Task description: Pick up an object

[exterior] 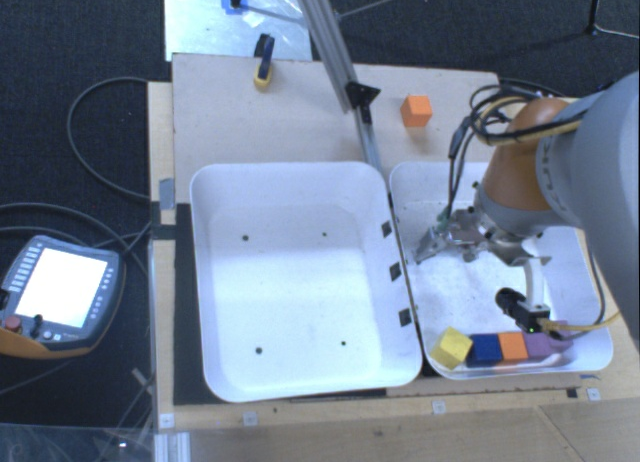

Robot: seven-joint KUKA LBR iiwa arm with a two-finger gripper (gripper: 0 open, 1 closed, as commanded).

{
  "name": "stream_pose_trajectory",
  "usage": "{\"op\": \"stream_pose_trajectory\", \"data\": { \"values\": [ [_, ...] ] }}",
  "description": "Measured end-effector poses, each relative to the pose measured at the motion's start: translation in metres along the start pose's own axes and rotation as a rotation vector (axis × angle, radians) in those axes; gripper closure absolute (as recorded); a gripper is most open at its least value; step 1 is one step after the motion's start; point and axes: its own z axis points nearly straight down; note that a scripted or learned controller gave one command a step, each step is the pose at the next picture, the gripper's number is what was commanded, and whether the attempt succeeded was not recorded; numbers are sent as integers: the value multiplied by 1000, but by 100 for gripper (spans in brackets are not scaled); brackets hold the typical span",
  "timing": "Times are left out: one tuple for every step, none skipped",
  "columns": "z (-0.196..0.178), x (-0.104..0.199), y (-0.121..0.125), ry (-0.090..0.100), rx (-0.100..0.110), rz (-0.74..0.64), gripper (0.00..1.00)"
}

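Showing white in both bins [300, 185], yellow [451, 347], blue [486, 349], orange [513, 346] and purple [541, 344] in four blocks, orange again in a lone cube [417, 110], grey with orange along the arm [585, 155].

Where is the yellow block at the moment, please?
The yellow block lies in the right bin, at its near left corner, with the blue block beside it.

— Inspector: What do you have in the right bin?

— Operator: I see four small cubes in a row along its near wall: a yellow cube [451, 347], tilted; a blue cube [486, 349]; an orange cube [513, 346]; a purple cube [541, 344]. The last three sit touching, flat.
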Motion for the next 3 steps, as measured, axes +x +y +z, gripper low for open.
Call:
{"op": "stream_pose_trajectory", "data": {
  "values": [
    [0,-2,17,1,3,1,0],
    [-194,-2,24,0,-3,1,0],
    [-78,-14,9,2,14,8,0]
  ]
}}
